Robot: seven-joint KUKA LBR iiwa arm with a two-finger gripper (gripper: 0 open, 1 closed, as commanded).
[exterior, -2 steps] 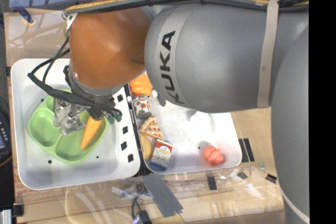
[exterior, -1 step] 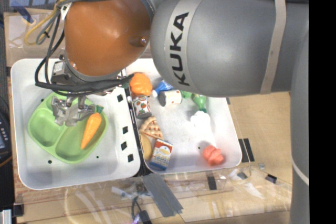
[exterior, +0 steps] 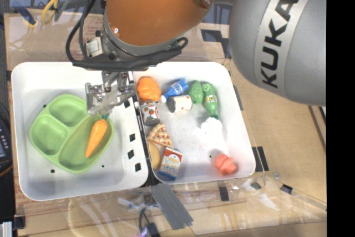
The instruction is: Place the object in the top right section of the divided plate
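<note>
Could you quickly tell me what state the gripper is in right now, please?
Gripper: over the green divided plate, at the leafy end of the toy carrot; whether it is open, closed or holding the carrot cannot be told.

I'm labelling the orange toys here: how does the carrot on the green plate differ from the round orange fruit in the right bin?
The carrot is long and tapered; the round orange fruit is squat and rounded. The carrot lies slanted in the green divided plate in the left bin; the fruit sits by the right bin's upper left corner, among other toys. The carrot lies just below the claw. Both are orange.
</note>
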